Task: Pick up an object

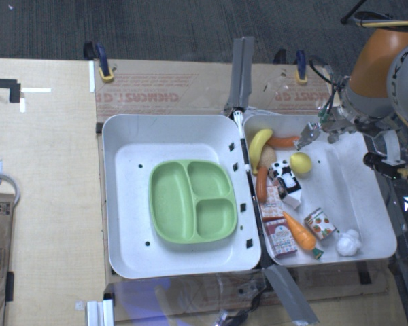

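Note:
The right bin (pixel 357 189) holds several small items. A yellow banana (pixel 258 145) and an orange carrot-like piece (pixel 283 141) lie at its back left. A yellow lemon (pixel 300 163) sits beside a black-and-white toy (pixel 283 174). Nearer the front are a carrot (pixel 300 231), a small patterned carton (pixel 319 223) and a white ball (pixel 348 243). My gripper (pixel 314 133) hangs over the bin's back edge, just right of the orange piece and above the lemon. Nothing is visibly held in it.
The left bin (pixel 122 182) contains a green divided plate (pixel 192 201). Red-and-white cartons (pixel 277 233) and an orange stick (pixel 260 185) lie along the right bin's left wall. The arm's grey body and orange band (pixel 381 60) fill the upper right.

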Robot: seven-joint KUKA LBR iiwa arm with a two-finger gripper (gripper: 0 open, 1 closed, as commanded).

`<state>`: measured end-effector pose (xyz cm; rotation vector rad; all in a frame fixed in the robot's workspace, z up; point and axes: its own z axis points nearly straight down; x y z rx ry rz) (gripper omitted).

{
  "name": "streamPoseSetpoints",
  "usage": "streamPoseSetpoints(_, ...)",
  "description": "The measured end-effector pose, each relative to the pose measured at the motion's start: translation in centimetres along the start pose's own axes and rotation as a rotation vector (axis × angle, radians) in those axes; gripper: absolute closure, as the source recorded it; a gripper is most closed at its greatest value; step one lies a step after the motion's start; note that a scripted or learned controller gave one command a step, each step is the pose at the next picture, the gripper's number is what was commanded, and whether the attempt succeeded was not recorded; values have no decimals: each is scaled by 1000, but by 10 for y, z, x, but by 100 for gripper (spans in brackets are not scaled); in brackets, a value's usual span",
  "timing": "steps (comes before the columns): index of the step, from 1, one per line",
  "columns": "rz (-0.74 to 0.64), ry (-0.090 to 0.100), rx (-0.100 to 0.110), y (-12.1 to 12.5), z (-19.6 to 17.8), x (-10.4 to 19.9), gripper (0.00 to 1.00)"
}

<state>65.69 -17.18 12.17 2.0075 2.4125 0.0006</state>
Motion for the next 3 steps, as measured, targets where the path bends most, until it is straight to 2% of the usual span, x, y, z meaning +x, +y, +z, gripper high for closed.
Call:
streamPoseSetpoints(1, 270, 1, 1, -45, 29, 63, 0)
streamPoseSetpoints(2, 274, 1, 2, -45, 20, 62, 100)
streamPoseSetpoints(3, 317, 0, 4, -7, -70, 118, 100)
